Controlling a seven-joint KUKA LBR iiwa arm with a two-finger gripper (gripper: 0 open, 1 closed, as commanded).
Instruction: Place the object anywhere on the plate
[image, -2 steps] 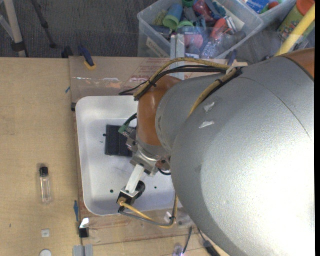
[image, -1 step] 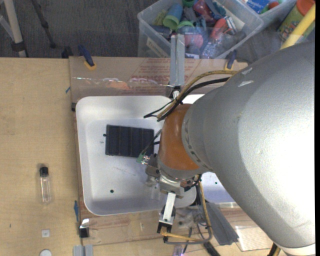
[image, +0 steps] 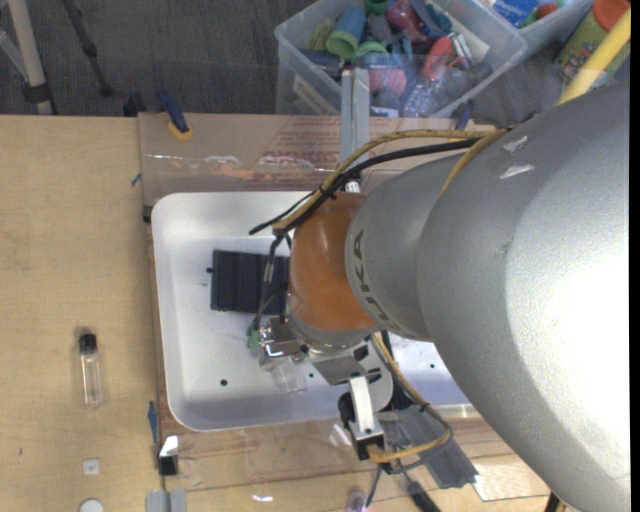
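The grey arm with its orange wrist band (image: 330, 270) hangs low over the shallow white plastic bin (image: 185, 300), likely approaching to pick. The next move calls for a sure grip. The flat black rectangular object (image: 238, 280) lies in that bin, just left of the tool (image: 285, 365), whose grip state cannot be told.

The grey arm (image: 500, 250) reaches in from the right and fills much of the frame, its orange band (image: 325, 270) sitting just above the wrist. Black and yellow cables (image: 400, 150) run along its upper side. The gripper (image: 280, 365) points downward below the wrist, its fingertips hard to make out.
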